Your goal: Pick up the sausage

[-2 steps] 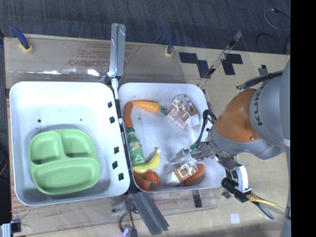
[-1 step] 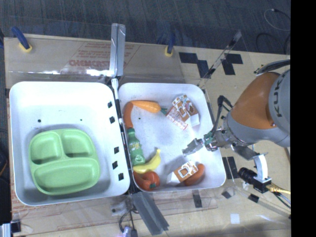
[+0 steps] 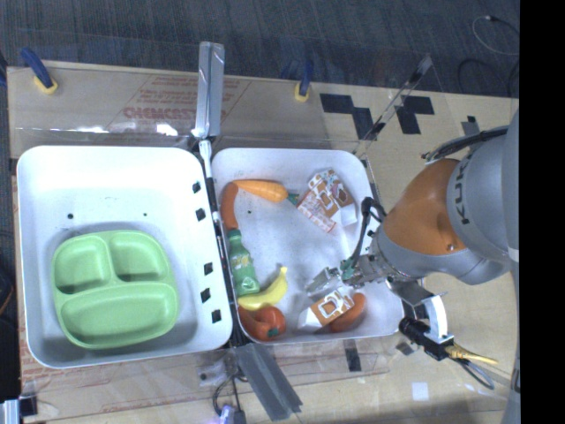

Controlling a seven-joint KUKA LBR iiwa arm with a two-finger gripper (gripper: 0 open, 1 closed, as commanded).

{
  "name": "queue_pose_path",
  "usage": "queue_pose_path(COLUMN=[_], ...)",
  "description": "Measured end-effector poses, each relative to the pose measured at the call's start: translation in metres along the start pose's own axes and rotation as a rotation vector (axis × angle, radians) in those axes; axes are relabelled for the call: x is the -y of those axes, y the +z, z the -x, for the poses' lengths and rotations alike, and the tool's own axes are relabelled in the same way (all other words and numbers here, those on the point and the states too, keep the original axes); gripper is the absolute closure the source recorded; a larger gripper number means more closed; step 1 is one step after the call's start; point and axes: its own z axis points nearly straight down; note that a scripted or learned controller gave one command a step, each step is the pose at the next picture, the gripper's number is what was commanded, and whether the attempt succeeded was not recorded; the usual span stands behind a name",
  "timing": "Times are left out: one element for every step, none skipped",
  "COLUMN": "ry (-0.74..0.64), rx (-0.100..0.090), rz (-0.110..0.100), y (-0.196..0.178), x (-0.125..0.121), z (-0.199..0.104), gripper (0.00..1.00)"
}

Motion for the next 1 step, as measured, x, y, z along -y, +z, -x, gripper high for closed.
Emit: queue_pose_path(ry=[-0.023], rx=[0.001], rz=[0.001], y=[-0.0743], x=[0.0006], z=[0.0017], gripper=[0.00])
